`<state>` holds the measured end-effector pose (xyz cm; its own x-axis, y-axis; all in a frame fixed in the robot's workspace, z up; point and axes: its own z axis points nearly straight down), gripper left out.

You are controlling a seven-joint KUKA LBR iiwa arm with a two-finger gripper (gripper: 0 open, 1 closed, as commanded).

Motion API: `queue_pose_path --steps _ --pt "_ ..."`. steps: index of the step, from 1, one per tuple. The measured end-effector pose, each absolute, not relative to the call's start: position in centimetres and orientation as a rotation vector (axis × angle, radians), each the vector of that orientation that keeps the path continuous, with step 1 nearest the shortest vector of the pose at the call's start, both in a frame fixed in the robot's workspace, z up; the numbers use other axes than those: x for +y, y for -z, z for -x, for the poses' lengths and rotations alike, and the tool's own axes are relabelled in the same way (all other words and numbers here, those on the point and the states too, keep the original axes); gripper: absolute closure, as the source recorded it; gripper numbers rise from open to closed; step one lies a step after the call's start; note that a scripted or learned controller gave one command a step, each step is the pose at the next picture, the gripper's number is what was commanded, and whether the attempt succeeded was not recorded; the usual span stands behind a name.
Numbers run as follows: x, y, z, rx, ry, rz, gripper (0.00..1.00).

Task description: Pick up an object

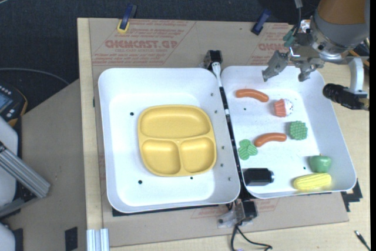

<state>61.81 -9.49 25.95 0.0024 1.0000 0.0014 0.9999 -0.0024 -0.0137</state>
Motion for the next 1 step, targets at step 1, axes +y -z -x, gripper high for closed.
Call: queue_pose_path --steps 1 --pt "-9.48 -26.67 -62.02 -2.221 -0.001 2.221 0.00"
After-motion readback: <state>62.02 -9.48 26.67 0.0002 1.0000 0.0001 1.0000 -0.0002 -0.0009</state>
